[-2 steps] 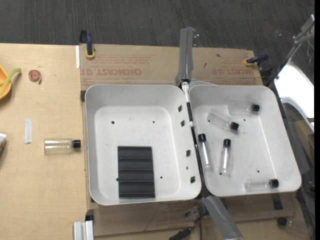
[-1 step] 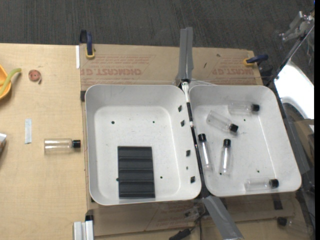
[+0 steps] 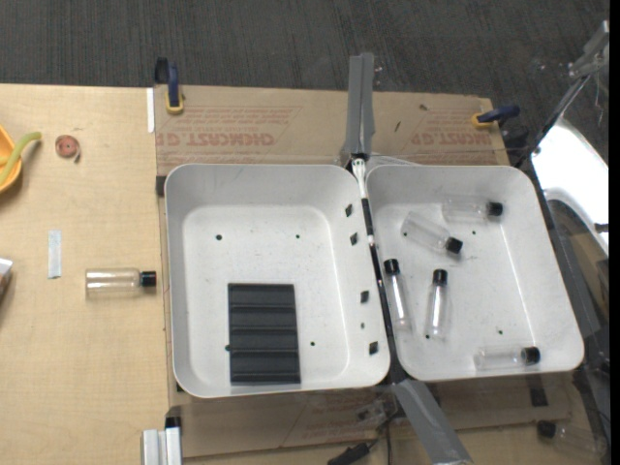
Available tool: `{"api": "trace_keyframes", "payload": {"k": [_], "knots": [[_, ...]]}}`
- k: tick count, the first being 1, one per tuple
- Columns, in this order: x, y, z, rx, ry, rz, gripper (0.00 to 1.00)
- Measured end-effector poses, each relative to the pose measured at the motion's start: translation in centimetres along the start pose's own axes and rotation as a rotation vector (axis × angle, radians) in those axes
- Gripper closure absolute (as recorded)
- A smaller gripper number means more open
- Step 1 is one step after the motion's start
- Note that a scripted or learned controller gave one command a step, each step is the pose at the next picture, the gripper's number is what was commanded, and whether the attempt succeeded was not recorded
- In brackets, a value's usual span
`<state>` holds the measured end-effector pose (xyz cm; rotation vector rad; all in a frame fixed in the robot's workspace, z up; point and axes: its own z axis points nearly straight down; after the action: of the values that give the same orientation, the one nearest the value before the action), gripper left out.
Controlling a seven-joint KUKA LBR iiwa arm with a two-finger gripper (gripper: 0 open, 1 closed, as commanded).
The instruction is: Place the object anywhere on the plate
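I read this step as the pick: nothing lies on the plate [image 3: 262, 334] yet. It is the dark ribbed slab near the front of the left bin [image 3: 194, 221]. The object should be one of the capped vials in the right bin [image 3: 552, 260]. How wide the gripper stands I cannot tell.

I would go for the middle vial [image 3: 438, 303]. It lies clear of the walls, with open floor on both sides. The wall vial [image 3: 395, 294] sits just beside the bin's left wall, and the corner vial [image 3: 504, 358] is tucked against the front rim; both leave poor finger room.

The glass is clear and round, so its outline is faint; its body possibly reaches farther than I judge. I would close across the body, not the cap, descend slowly, then lift well above the shared wall before crossing to the plate.
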<state>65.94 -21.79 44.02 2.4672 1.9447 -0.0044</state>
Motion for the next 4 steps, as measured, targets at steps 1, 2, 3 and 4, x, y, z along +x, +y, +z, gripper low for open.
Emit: {"api": "trace_keyframes", "payload": {"k": [1,2,3,4], "knots": [[5.0,-1.2,0.0,0.003,0.000,0.207,0.00],[0.3,-3.4,0.0,0.003,0.000,0.356,0.00],[4.8,-1.1,0.1,0.003,-0.001,0.766,0.00],[-1.1,-2.5,0.1,0.004,0.000,0.870,0.00]]}}
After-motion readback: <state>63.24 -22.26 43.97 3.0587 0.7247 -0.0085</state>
